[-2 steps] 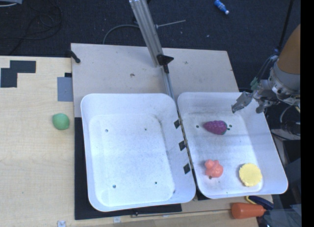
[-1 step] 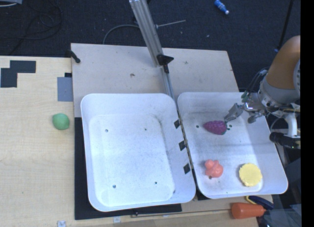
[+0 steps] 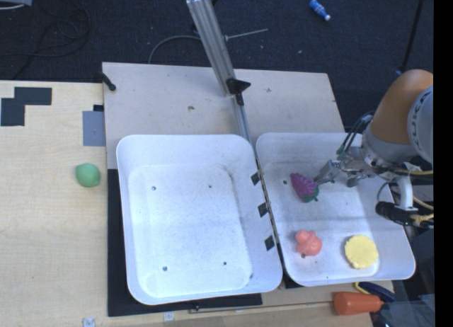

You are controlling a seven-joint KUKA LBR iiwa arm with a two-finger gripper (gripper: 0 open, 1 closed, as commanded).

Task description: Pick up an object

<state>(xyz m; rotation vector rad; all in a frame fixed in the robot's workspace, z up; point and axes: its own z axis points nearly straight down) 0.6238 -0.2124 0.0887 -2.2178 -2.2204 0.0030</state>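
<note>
Gripper (image 3: 330, 174) low in the right bin (image 3: 396, 270), just beside the purple grape bunch (image 3: 304, 186) — its grip state cannot be told. Pink toy (image 3: 308, 243) and yellow disc (image 3: 361, 251) lie near the front wall — well apart from it.

Two white bins sit side by side on the bench. The right bin (image 3: 396, 265) has three things in it: a purple toy (image 3: 304, 186) near the middle, a pink toy (image 3: 308, 243) by the front edge, and a yellow disc (image 3: 361, 251) toward the front right corner. The gripper (image 3: 333, 172) is down low just beside the purple toy, on its right. The left bin (image 3: 134, 156) is alongside. A green ball (image 3: 88, 175) sits on the wooden bench off to the left, well apart from both bins.
</note>
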